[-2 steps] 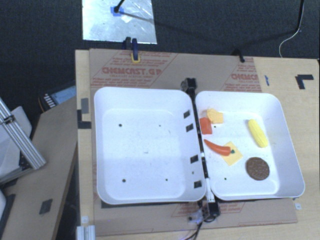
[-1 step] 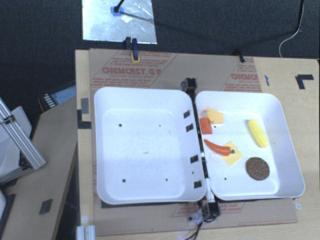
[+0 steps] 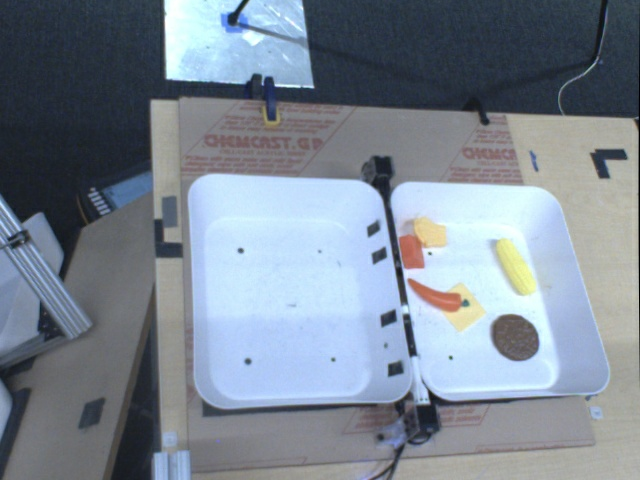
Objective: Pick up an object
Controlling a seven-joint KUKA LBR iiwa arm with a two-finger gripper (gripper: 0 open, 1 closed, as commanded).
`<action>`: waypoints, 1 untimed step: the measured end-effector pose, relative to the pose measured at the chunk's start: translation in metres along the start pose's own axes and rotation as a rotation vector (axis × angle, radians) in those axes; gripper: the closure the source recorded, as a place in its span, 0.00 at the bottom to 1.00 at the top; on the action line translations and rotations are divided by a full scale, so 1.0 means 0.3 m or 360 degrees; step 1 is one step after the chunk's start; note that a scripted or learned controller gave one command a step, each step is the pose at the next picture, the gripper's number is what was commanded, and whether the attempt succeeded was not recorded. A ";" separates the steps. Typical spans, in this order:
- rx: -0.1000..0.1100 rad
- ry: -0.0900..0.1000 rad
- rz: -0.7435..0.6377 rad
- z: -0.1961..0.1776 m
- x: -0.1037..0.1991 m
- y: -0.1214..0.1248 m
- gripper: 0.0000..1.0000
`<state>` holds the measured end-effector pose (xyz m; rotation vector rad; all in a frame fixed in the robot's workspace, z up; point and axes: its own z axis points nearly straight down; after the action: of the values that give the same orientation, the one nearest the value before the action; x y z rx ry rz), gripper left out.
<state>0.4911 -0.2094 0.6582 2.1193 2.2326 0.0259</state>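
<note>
- Lying in the right bin (image 3: 560,230) are six small items, all toy foods by their look.
- Yellow corn cob (image 3: 516,266): ridged, slanted, near the bin's right wall, with bare floor all round it.
- Brown round patty (image 3: 515,337): flat and dark, below the corn cob and apart from it, with open floor on its left and lower sides.
- Red chili pepper (image 3: 434,293): thin and curved, its right end resting on a yellow cheese slice (image 3: 467,314) that lies flat as a diamond.
- Orange-red block (image 3: 411,252): small and upright, close to the bin's left wall, beside the divide between the bins.
- Pale yellow piece (image 3: 431,232): just above and right of the orange-red block; whether they touch cannot be told.
- Left bin (image 3: 290,208): white floor with a few dark dots, and four dark tabs along its right edge.
- Both bins sit on a brown board (image 3: 330,133) printed with red lettering.
- Yellow clamp (image 3: 268,103): grips the board's far edge.
- Gripper: state cannot be told.
</note>
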 end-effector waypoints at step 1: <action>-0.0007 -0.0004 -0.0002 -0.039 -0.002 0.002 1.00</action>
<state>0.4911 -0.2097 0.6699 2.1146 2.2305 0.0278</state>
